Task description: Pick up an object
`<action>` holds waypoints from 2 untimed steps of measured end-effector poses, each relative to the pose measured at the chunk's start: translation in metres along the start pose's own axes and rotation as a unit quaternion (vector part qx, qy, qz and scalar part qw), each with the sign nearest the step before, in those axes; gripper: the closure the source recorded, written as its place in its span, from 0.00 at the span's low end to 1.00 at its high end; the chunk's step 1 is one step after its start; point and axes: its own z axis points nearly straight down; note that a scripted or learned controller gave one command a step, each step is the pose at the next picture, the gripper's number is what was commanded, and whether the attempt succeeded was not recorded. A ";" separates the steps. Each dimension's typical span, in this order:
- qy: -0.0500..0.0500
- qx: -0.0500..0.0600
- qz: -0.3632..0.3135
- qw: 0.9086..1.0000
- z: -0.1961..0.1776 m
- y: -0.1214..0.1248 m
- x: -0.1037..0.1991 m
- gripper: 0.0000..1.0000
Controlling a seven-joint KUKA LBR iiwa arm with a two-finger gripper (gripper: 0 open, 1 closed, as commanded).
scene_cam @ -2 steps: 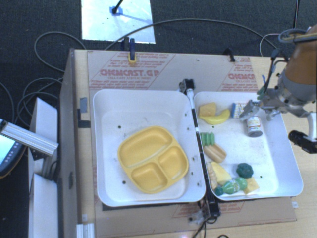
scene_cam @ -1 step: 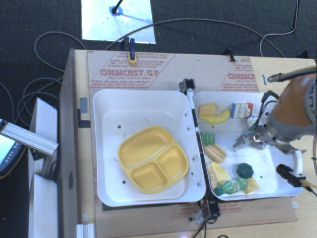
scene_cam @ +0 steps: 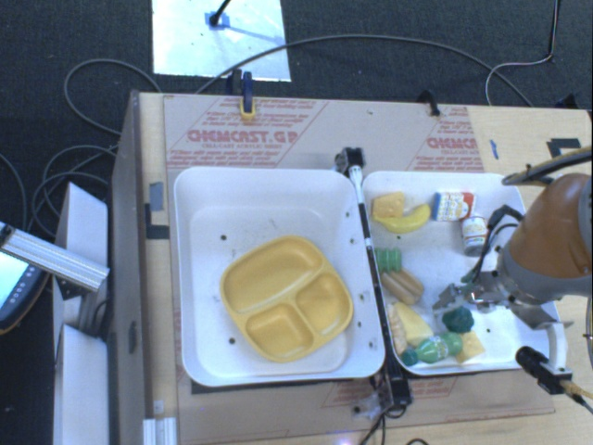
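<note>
Two shallow white bins sit side by side on a bench, seen from above at a slant. The left bin [scene_cam: 199,248] holds a yellow divided tray [scene_cam: 285,297], lying a little toward that bin's near right corner. The right bin [scene_cam: 505,188] is where the small things are: a yellow banana [scene_cam: 408,217] and a small white carton [scene_cam: 453,204] near its far edge, a small bottle [scene_cam: 473,235] just below the carton, a green piece [scene_cam: 388,259] and a tan roll [scene_cam: 403,286] along its left wall, and a cluster by its near edge made up of a pale yellow wedge [scene_cam: 410,323], a green bottle-shaped toy [scene_cam: 432,349], another yellow piece [scene_cam: 473,344] and a dark green round toy [scene_cam: 457,319]. The grey arm [scene_cam: 556,239] with its orange band reaches in over the right bin's right edge, and the gripper [scene_cam: 460,297] hangs low over the near right part of that bin. The dark green round toy lies directly beneath and just toward the near edge from the gripper tips, close enough that they look to be touching or nearly so (it is compact, with no obvious long axis). From this angle I cannot tell how wide the gripper is set, and nothing is visibly held in it. My guess is that the green toy is the likely target, and that a short drop would meet it.
</note>
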 end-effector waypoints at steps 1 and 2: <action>0.000 -0.002 0.000 1.000 -0.011 0.002 0.000 1.00; 0.000 -0.001 -0.001 1.000 -0.085 0.006 0.071 1.00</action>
